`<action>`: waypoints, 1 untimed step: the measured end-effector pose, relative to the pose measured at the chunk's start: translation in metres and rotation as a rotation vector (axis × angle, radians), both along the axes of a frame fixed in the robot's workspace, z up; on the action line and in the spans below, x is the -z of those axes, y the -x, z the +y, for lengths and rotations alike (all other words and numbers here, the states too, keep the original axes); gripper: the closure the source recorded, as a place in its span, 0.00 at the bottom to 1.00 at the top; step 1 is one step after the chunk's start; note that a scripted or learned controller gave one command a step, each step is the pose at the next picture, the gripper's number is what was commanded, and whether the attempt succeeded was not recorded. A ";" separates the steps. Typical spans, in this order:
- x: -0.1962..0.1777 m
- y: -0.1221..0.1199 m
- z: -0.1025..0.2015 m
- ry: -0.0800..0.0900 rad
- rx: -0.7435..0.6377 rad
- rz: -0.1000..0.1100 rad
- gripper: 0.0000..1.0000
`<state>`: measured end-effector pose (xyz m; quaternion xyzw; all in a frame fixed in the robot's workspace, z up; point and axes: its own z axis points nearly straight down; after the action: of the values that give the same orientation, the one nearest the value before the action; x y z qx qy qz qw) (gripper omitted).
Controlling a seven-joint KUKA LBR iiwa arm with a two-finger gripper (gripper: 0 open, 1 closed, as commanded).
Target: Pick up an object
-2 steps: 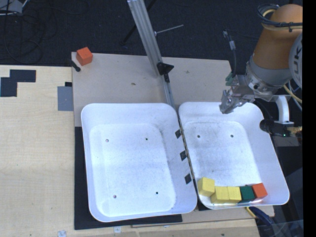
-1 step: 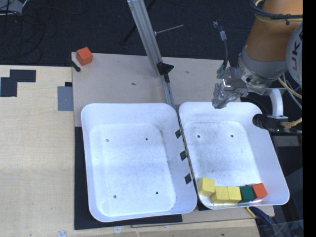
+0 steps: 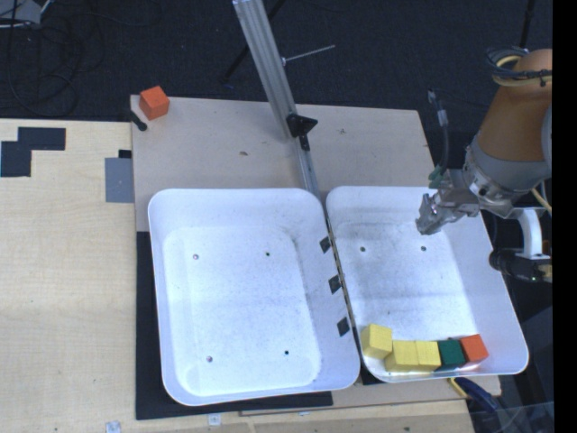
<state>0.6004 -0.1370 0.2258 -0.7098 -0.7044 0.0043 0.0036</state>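
Several small blocks lie in a row along the near edge of the right bin (image 3: pixel 424 278): a yellow block (image 3: pixel 378 340), a second yellow one (image 3: pixel 416 354), a green block (image 3: pixel 451 354) and an orange-red block (image 3: pixel 473 347). My gripper (image 3: pixel 431 219) hangs over the bin's far right part, well away from the blocks, with nothing visibly between its fingers.
The left bin (image 3: pixel 239 287) sits beside the right one. An orange cube (image 3: pixel 154 102) rests on the bench at the far left. A slanted aluminium rail (image 3: pixel 270 70) rises behind the bins. Cables lie at the right.
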 end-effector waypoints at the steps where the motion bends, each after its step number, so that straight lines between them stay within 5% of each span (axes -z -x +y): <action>1: -0.117 -0.032 0.080 -0.002 -0.014 -0.019 1.00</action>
<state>0.6321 -0.0574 0.3425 -0.7050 -0.7092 -0.0032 -0.0023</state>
